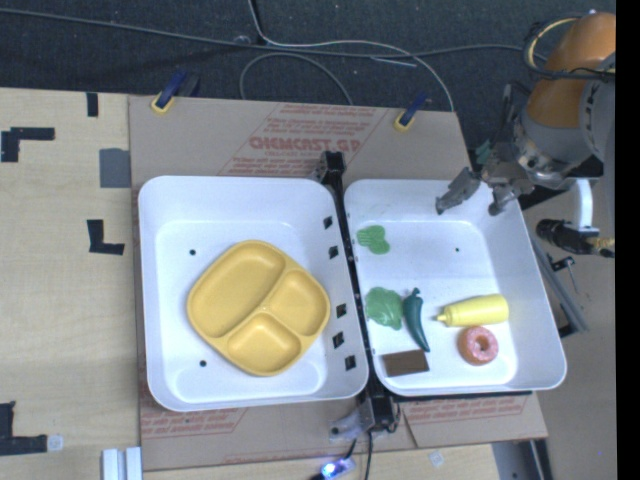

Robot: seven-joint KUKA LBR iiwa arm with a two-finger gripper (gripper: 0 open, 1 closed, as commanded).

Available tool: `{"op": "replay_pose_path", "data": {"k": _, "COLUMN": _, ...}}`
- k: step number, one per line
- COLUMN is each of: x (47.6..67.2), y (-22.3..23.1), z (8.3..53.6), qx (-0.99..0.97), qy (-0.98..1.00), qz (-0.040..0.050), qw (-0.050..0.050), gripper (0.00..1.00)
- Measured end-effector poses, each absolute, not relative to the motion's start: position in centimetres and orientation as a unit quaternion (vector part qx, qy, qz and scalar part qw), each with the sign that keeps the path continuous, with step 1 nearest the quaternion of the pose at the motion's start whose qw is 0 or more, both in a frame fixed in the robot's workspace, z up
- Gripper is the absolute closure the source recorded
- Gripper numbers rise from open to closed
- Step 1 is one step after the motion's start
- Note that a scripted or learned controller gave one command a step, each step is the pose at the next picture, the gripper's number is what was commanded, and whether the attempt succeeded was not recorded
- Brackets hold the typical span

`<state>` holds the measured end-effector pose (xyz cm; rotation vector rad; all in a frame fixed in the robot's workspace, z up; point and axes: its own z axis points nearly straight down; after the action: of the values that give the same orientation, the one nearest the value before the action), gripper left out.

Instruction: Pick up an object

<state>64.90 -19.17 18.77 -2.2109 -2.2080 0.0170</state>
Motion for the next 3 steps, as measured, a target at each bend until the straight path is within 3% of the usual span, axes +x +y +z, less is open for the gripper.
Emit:
{"op": "replay_pose_path", "data": {"k": 1, "x": 65.2, "y": -19.1, "z": 19.6, "qx": -0.706, "qy": -0.708, "qz": 0.0021, "qw": 0.003, "gripper": 0.00}}
{"op": "replay_pose_path", "data": {"k": 3, "x": 64.7, "y": -19.0, "z": 8.4, "qx": -0.706, "qy": -0.708, "qz": 0.0014, "qw": 0.000, "gripper": 0.00}}
